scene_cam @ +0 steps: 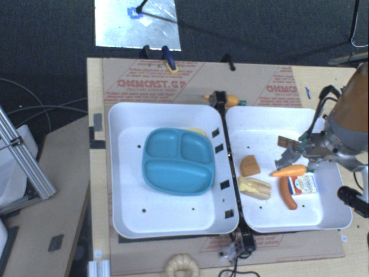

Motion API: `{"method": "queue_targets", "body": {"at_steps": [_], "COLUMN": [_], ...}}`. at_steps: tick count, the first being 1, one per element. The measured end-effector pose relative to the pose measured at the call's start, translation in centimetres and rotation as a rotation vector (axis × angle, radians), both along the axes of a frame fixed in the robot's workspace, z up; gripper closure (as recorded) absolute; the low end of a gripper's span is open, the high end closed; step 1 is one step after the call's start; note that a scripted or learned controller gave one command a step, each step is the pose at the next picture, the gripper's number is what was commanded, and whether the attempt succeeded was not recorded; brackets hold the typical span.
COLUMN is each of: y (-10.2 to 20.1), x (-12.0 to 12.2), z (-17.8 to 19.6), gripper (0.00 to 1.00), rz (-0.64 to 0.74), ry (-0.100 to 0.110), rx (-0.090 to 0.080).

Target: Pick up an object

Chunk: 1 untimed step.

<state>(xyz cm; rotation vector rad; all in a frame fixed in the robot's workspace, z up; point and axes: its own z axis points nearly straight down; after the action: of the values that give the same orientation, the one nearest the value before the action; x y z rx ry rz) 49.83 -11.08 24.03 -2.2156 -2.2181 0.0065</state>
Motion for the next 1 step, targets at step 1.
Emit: {"method": "queue_targets", "body": {"at_steps": [1], "y": [0.01], "x": [0.20], "z": [0.41], "gripper": [0.00], "rz": [0.002], "ry": [-0.009], "rx": [-0.001]}}
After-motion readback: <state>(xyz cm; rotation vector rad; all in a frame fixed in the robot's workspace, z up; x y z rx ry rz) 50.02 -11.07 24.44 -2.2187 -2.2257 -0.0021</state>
